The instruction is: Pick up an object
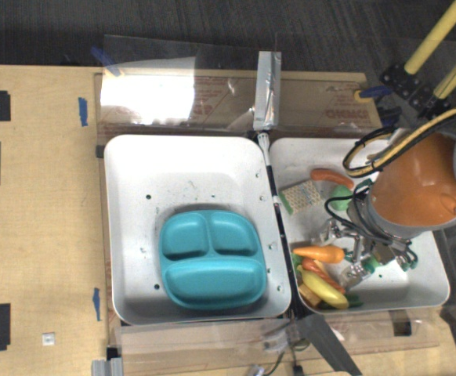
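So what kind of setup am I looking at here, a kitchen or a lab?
Most likely a robot lab's bin-picking bench: two white bins, left bin and right bin, on a taped cardboard surface, holding toy-like items such as a teal divided tray, with the arm reaching in.

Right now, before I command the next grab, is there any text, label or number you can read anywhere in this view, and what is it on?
Reddish printing on the cardboard sheet behind the bins: under glare and too blurred to read.
Small checked card in the right bin: patterned, with no words I can make out.
Teal divided tray in the left bin: no marking that I can see.
So nothing can be quoted.
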Controlling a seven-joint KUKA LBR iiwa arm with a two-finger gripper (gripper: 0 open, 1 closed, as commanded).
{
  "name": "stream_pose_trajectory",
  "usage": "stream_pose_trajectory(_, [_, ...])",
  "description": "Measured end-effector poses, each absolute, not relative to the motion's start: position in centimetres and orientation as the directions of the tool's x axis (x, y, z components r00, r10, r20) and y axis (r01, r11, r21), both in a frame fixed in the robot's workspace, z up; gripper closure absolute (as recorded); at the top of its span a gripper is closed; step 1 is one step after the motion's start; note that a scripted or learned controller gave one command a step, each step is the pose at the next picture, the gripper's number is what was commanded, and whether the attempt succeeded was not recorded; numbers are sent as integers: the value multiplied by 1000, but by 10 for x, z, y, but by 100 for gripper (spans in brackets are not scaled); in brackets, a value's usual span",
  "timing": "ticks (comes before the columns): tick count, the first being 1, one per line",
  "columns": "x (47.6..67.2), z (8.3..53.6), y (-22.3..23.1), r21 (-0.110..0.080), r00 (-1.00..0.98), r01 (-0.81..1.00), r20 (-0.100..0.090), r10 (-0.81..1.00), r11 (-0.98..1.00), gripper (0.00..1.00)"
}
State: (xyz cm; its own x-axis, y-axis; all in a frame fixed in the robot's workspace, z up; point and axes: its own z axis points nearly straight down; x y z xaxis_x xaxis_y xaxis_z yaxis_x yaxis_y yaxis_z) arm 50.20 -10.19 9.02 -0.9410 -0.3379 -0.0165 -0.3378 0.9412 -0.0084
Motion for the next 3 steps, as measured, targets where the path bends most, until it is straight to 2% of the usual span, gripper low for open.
stream_pose_trajectory(1, [574, 89, -143, -2, -990, -142, -14, -143, 990, 0])
stream_pose_trajectory(2, [501, 90, -97, -2, -992, -123, -12, -123, 992, 0])
stream_pose_trajectory(3, [556, 90, -111, -2, -997, -69, -16, -69, 998, 0])
